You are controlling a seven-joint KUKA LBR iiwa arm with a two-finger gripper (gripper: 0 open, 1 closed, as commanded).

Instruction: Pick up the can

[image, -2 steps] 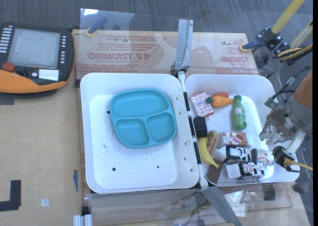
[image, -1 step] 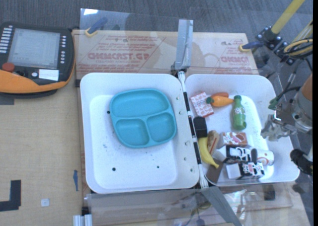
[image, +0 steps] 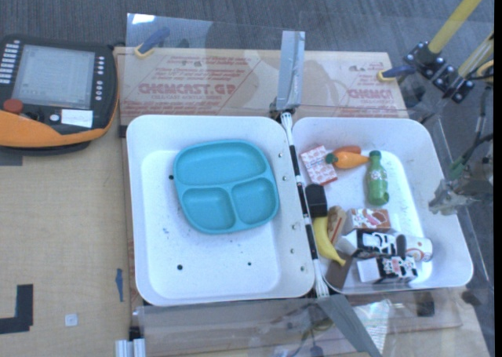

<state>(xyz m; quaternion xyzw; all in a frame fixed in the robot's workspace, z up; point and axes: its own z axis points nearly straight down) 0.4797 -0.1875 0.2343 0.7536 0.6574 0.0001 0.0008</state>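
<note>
Can (image: 392, 244): black-and-white, lying on its side at the right bin's (image: 439, 151) near edge, crowded by cartons. Hand (image: 447, 198): over the bin's right rim; finger state indeterminable. Advised: descend across the can's width.

From where I'm standing, the gripper (image: 445, 198) is showing as a small, pale grey metal piece, looking blurred at its edges; thin dark cables (image: 471, 161) are running off it toward the right; screws and markings are proving too small to read.
</note>
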